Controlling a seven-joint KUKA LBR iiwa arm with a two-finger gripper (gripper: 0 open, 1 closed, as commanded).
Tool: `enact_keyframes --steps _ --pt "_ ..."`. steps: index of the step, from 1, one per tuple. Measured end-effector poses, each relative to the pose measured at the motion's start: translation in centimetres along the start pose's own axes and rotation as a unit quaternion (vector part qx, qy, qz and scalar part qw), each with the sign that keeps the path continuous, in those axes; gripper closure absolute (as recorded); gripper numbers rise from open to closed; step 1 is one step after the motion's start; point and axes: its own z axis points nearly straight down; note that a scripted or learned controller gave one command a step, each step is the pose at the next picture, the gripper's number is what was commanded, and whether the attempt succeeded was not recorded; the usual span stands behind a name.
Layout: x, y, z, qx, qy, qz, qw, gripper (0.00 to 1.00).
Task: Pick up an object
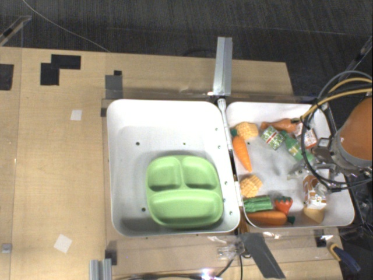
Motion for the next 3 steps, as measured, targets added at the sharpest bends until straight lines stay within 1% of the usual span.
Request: enact_keyframes --steps 2,3 --pt "-0.45 0.44 -0.06 0.004 0.003 0.025 0.9997 0.00" --pt "0.05 0.02 -0.02 0.000 0.000 0.016 0.9999 0.00"
